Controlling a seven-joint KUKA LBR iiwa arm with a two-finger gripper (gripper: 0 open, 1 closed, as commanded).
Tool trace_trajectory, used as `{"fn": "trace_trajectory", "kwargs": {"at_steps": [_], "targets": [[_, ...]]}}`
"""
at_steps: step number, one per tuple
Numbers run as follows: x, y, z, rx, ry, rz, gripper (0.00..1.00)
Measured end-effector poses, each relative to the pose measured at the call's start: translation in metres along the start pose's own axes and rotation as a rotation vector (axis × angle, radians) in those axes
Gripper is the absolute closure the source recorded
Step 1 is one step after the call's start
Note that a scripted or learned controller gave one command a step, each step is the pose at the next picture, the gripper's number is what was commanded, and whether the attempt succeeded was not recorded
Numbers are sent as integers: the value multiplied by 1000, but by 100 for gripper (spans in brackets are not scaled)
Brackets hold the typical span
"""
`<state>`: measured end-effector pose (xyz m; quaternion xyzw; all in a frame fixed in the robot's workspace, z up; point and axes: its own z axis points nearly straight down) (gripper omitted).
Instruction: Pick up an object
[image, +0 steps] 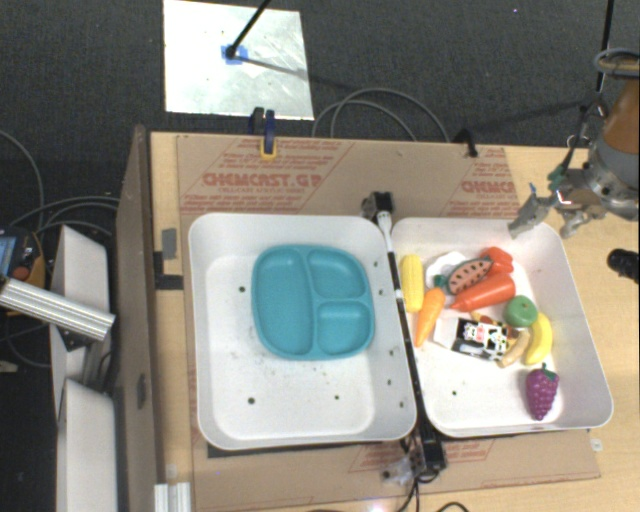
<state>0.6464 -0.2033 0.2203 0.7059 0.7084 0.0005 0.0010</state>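
Starting at the near edge of the right bin (590, 400), we see purple grapes (540, 390), then a banana (540, 340), a carrot (428, 315) and corn (411, 282). Farther, above the bin's far right corner, our claw (556, 212) hangs spread open and holds nothing. We judge we are approaching; next, lowering onto one toy.

Robot lab or test bench, not a home. Plywood bench (140, 300) topped with a printed cardboard sheet (300, 175), two white bins (215, 300) held by a clamp (265, 130). Loose cables (380, 105) trail over dark carpet (80, 70). Toy food (480, 290) as test items; aluminium rail (55, 305) at left.
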Motion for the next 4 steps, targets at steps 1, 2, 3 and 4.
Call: {"fn": "trace_trajectory", "kwargs": {"at_steps": [1, 2, 3, 4], "targets": [[21, -15, 129, 11, 5, -1, 0], [3, 24, 135, -4, -1, -3, 0], [50, 11, 135, 1, 2, -4, 0], [48, 13, 123, -5, 0, -4, 100]]}}
